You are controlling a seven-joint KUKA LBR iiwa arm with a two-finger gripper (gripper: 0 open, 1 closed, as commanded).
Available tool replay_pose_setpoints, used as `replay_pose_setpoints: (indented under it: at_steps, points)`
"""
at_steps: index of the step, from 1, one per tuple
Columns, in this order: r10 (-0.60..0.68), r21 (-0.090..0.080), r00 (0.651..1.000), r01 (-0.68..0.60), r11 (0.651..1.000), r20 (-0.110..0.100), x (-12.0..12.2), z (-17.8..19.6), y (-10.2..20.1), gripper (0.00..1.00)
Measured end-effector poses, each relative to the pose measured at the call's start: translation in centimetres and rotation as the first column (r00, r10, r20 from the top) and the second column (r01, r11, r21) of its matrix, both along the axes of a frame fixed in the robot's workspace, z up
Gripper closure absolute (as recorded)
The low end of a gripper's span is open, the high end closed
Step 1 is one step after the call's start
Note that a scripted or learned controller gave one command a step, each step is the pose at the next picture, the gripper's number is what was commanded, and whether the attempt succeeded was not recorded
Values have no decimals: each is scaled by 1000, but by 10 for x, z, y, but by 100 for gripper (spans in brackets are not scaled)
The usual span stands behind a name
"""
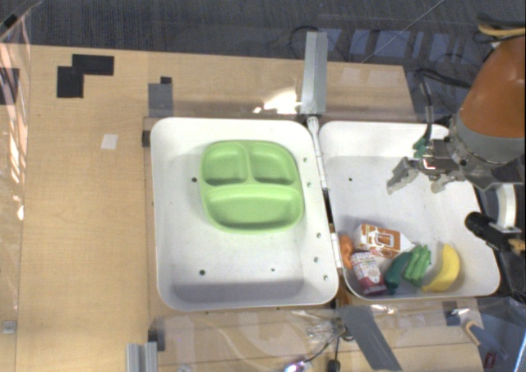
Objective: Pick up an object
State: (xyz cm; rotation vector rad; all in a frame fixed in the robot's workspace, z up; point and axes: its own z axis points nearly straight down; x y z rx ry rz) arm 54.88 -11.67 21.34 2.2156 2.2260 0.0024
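End effector (419, 177) over the right bin (362, 144), toward its far right part; fingers spread wide, nothing between them. Objects bunched along that bin's near edge, apart from the end effector: orange-and-white packet (380, 239), purple pouch (368, 272), green item (409, 266), yellow banana (445, 269). Left bin (177, 222) carries a green divided plate (249, 183).
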Motion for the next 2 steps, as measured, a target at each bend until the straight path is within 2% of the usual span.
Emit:
replay_pose_setpoints:
  at_steps: [1, 2]
  points:
    - [106, -2, 994, -106, 994, 7, -24, -103, 4, 0]
    - [158, -4, 987, -158, 987, 17, 49, -122, 11, 0]
